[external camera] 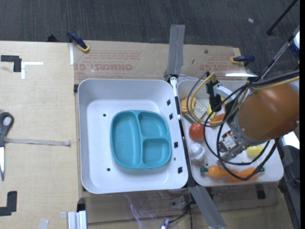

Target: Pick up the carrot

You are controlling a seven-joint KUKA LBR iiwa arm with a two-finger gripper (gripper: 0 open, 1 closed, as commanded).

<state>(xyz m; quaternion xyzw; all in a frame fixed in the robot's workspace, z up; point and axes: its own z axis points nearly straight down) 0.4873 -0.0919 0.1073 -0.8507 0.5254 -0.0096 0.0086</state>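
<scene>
My carrot [232, 173] lies along the near wall of the right bin [271, 175], orange and tapered, partly under black cables [224, 128]. Crowding it I see a red tomato [196, 130], a small white piece [196, 151] and something yellow [255, 150]. The arm [269, 111] hangs over that bin, its orange band topmost, hiding the gripper, so I cannot tell its state. In the left bin [90, 128] sits a smooth teal divided plate [141, 139]. Scissors [4, 137] lie on the wooden bench [38, 109].

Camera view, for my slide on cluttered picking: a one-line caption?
Arm over right bin, carrot at its near edge; teal plate in left bin.
</scene>
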